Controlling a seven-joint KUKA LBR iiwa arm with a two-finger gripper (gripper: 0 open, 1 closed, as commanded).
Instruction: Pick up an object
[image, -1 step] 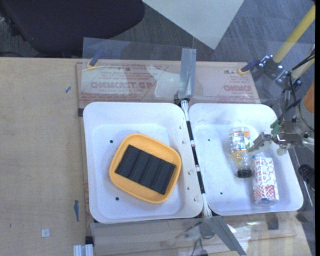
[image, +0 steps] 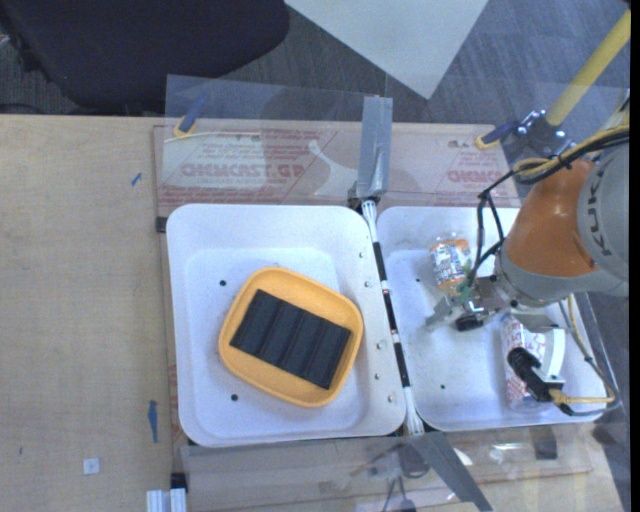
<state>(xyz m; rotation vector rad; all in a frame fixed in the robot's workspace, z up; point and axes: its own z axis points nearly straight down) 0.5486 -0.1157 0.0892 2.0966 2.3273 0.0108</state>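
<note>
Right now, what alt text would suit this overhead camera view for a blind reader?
A grey and orange robot arm reaches into the right bin, its gripper beside a small packet. The left bin holds a yellow tray.

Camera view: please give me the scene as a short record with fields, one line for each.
left bin: holds a yellow tray with a dark ribbed insert
right bin: holds a small crumpled packet near the back and a white and red item near the front right
arm: reaches over the right bin
gripper: low between the two items; grasp cannot be judged
</note>
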